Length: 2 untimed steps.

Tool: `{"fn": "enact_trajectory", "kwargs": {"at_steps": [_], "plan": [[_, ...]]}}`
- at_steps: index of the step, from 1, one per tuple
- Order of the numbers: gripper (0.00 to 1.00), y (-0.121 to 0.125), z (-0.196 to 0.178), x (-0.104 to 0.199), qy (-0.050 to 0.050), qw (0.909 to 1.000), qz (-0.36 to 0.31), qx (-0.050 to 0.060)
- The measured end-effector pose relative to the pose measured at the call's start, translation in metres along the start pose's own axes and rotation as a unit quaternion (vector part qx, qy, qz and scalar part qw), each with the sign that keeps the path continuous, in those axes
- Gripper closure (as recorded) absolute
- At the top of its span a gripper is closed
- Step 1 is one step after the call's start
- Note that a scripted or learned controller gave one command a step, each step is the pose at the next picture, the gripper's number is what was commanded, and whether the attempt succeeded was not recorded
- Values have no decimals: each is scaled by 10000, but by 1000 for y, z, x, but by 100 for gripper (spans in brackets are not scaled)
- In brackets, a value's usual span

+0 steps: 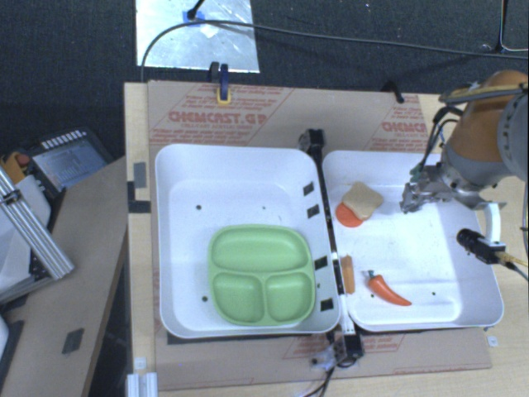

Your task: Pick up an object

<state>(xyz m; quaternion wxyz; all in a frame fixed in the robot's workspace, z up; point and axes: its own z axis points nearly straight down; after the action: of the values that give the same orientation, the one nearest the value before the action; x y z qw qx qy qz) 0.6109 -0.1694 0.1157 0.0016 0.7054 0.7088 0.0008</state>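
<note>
Four small things in the right bin (471, 304): a tan bread-like slice (363, 198) near the far left part, overlapping a round orange-red piece (348, 216) just below it; a slim brown stick (348, 275) against the left wall; an orange carrot-shaped piece (388, 290) with a dark stem end, lying flat toward the near side. Probably toy food, hence light, stiff and somewhat slick. Carrot piece the likeliest pick: apart from its neighbours, long and narrow, best taken across its thick middle, not the tapering tip. Bread slice broad and flat, hard to span; stick too close to the wall for room on both sides. Gripper (412, 197) low over the far right part of the same bin, well apart from the carrot, nearer the bread slice; state of the jaws impossible to tell, too small and dark. In the left bin (178, 172), a green divided plate (261, 274).
</note>
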Motion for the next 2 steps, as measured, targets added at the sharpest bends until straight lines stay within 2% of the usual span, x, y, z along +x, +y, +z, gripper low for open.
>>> {"fn": "enact_trajectory", "kwargs": {"at_steps": [1,2], "plan": [[100,-2,-45,1,-1,10000,7,-14],[100,6,-92,-5,-5,10000,5,-21]]}}
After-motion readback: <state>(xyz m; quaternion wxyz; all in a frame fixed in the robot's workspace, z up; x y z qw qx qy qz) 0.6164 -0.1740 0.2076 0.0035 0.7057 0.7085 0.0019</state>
